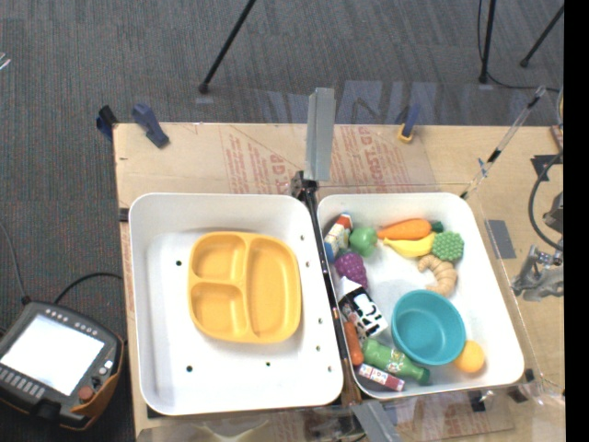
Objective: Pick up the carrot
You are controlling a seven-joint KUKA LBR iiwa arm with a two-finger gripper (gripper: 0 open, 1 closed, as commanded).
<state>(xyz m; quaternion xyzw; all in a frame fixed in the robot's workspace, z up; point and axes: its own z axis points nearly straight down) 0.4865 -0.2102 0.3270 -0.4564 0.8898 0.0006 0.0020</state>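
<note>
Cardboard-covered bench [230, 159], grey carpet [110, 44], carrot [408, 228] in right bin [492, 274], gripper [538, 279] state unclear

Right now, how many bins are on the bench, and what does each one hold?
2. The left bin holds a yellow tray. The right bin holds toy food, among it the carrot, and a teal bowl. Some items may lie hidden under others.

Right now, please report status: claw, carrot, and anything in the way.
Claw at right edge, outside the right bin, holding nothing visible. Carrot lies at the bin's far side. Banana touches its near side; green ball beside its tip.
</note>
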